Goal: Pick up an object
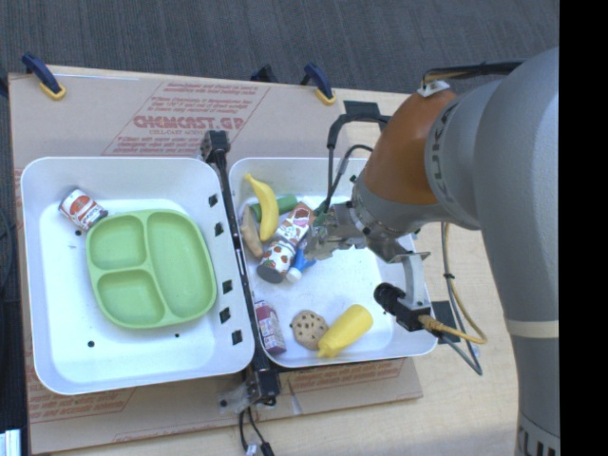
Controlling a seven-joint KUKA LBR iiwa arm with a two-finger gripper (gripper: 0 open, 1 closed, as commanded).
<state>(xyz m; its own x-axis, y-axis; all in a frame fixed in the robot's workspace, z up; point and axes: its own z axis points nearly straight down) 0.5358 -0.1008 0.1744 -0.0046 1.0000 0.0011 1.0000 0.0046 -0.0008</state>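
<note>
Bench: two bins, one banana, one cookie.

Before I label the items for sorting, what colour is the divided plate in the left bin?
Light green; the plate shows in the camera view.

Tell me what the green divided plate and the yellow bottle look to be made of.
The green divided plate looks like moulded plastic with a matt, even pale green surface and soft rounded compartment ridges. The yellow bottle also looks plastic: smooth, uniformly yellow, faintly glossy, likely a toy mustard bottle, though its details are too small to be sure.
</note>
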